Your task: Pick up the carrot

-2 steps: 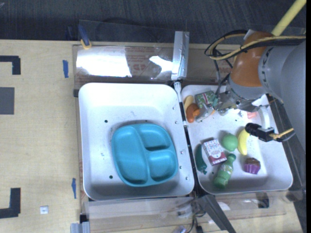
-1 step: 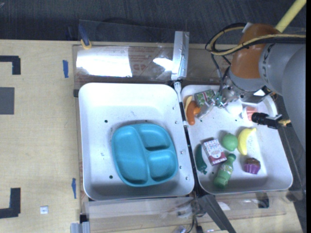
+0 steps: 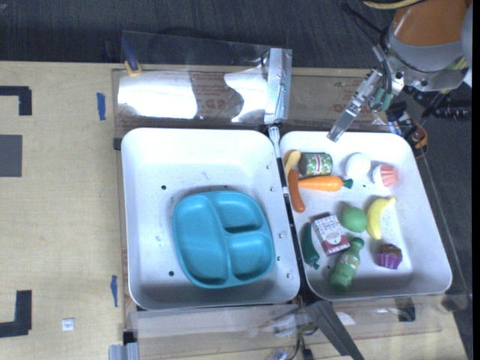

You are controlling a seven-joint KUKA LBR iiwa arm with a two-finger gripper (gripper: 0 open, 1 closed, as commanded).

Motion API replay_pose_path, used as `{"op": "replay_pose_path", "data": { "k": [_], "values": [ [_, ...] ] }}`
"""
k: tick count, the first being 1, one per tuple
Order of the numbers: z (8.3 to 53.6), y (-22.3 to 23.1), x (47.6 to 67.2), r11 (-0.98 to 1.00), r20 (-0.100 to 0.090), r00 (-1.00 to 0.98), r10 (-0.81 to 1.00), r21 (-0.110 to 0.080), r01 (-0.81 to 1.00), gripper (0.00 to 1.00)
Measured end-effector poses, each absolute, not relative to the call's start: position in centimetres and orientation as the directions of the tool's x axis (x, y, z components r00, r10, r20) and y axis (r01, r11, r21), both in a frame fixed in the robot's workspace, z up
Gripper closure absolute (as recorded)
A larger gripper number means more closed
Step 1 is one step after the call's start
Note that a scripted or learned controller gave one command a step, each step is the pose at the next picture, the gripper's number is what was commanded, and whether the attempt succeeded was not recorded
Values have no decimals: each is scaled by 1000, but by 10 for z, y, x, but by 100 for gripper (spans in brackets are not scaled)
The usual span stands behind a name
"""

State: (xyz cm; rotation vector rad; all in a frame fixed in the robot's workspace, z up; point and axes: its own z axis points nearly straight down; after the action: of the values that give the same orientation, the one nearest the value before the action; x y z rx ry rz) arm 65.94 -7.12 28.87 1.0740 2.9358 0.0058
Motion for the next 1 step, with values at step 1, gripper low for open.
{"op": "replay_pose_path", "data": {
  "k": [1],
  "values": [
    [193,-59,611,853,2,-853,522,0,522,0]
  ]
}}
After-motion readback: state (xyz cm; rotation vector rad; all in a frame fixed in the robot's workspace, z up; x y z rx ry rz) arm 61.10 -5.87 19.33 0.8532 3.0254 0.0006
